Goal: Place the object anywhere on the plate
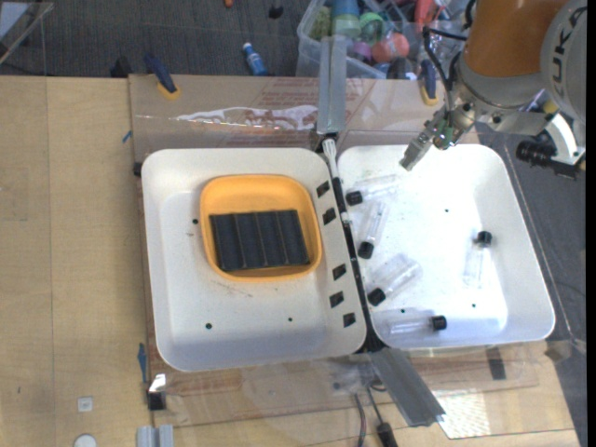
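Observation:
An orange plate sits in the left bin. A black ribbed block lies flat on the plate. Several clear plastic bottles with black caps lie in the right bin: one by the divider, one below it, one lower still, one at the front wall, and one at the right. My gripper hangs over the back left corner of the right bin, pointing down and left, just above the nearest bottle. Nothing shows in its grasp.
A grey divider with black clips runs between the bins. Behind the bench a clear tub holds colourful items. Black cables hang beside the arm's orange band at the top right.

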